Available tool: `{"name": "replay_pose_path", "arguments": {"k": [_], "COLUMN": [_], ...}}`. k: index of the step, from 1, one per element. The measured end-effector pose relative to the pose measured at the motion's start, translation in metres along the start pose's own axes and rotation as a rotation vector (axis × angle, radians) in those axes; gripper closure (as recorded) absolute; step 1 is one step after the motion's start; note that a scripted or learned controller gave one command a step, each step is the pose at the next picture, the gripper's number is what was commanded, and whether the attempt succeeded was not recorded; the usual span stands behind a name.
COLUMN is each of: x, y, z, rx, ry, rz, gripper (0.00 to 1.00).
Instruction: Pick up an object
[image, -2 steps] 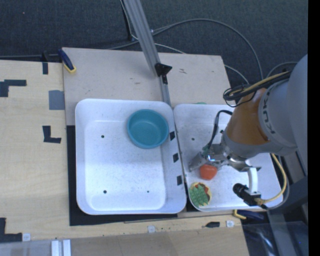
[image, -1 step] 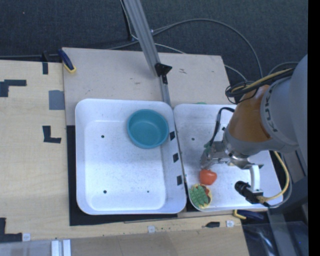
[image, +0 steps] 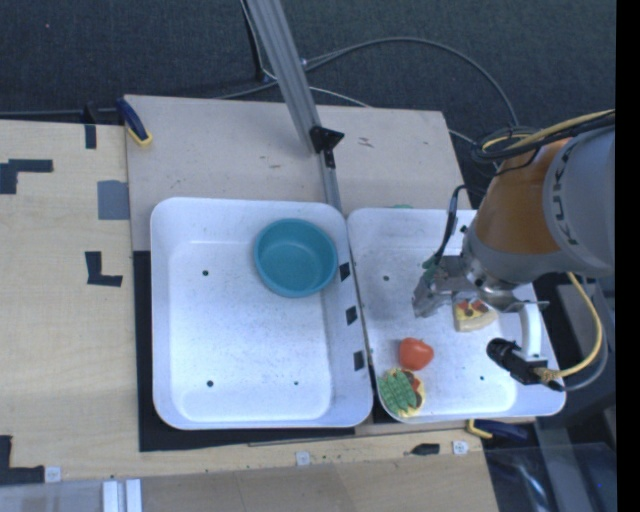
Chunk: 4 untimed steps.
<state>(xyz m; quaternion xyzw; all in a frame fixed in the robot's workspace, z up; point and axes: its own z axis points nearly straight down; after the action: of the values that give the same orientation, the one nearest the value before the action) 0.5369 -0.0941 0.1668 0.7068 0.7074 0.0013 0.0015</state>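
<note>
Arm (image: 545, 205) is reaching in from 3 o'clock, hanging over the right bin (image: 385, 245). Gripper (image: 432, 298) is sitting low over the bin floor near its middle; jaws look dark and bunched, can't tell if released or clenched, nothing visibly between them.

Candidate things, all in the right bin: red tomato-like piece (image: 415, 353) at about 6 o'clock from the gripper, near but apart from it; green-yellow toy (image: 401, 391) further toward 6 o'clock, lying against the bin's front rim; small pale yellowish piece (image: 473, 316) just beside the gripper at 4 o'clock, partly hidden under the wrist. Teal bowl (image: 295, 257) is sitting in the left bin (image: 190, 330), toward its 1 o'clock corner, well apart from the gripper.

Doing the step well, as a judgement: the red piece is probably the cleanest target since it is lying free. Center over it, come straight down, close across its narrow side. The green toy at the rim is risky, wall could be blocking one side of the jaws.

Surface: both bins are white, speckled and shallow, resting side by side on a pale worktop (image: 230, 140). Black tape marks at 9 o'clock, a metal pole (image: 290, 75) rising at 12 o'clock, cables trailing over dark carpet (image: 120, 45) behind.
</note>
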Motion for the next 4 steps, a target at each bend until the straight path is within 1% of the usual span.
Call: {"name": "replay_pose_path", "arguments": {"k": [1,2,3,4], "x": [-0.003,-0.002,0.053,0.096], "y": [-0.003,-0.003,0.001,0.008], "z": [-0.043,-0.044,-0.037,-0.038], "rx": [0.001,0.005,0.005,0.005], "ry": [0.0,0.001,0.001,0.001], "rz": [0.001,0.001,-0.004,-0.003], "gripper": [1.0,1.0,1.0,1.0]}}
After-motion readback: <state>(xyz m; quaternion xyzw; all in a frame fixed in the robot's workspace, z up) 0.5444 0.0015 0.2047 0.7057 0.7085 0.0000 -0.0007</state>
